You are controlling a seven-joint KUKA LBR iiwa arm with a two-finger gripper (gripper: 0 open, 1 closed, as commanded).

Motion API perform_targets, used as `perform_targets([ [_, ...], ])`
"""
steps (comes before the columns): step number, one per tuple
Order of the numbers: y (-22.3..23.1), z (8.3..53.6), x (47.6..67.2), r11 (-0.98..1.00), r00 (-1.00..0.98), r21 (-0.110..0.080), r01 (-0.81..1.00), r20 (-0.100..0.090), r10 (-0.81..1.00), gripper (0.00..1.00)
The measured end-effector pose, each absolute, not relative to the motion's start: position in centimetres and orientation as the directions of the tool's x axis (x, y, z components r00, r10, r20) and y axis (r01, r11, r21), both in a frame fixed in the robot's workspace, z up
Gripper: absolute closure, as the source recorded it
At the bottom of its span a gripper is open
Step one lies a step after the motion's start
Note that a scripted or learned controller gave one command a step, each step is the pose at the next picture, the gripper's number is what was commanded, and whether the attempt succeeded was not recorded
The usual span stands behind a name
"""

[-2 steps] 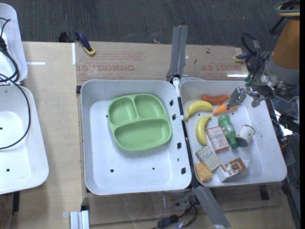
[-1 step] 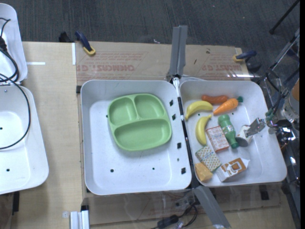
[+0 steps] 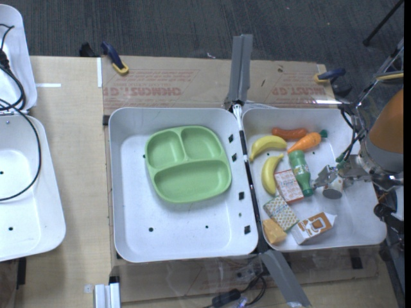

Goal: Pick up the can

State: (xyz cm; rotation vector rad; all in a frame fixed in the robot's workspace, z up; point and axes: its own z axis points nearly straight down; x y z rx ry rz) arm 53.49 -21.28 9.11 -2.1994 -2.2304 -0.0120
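- Nearest to the camera I see a small white and brown carton (image 3: 314,227) lying at the front of the right white bin (image 3: 359,236), with a yellow wedge-shaped piece (image 3: 274,231) and a checkered packet (image 3: 280,212) just beside it on the left.
- Small grey metal can (image 3: 332,190) sits in the right part of the same bin, near the green plastic bottle (image 3: 300,172).
- Two-finger gripper (image 3: 334,178) hovers directly at the can; fingers are blurred, so I cannot tell if they are spread or pressed together.
- Behind the bottle: two yellow bananas (image 3: 268,146), an orange carrot (image 3: 304,142) and a red-orange sausage-shaped item (image 3: 289,133).
- Left white bin (image 3: 128,223) carries a green plate w/ three compartments (image 3: 188,163).
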Motion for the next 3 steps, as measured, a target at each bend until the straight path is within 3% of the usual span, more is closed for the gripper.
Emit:
perform_targets([
  [1, -21.9, 10.0, 53.3, 0.005, -0.005, -0.002, 1.0, 0.003, 1.0, 1.0],
  [2, -21.9, 9.2, 52.0, -0.03, 0.03, -0.001, 1.0, 0.003, 1.0, 1.0],
  [3, -14.8, 19.0, 58.1, -0.292, 0.292, -0.002, 0.956, -0.002, 0.956, 1.0],
])
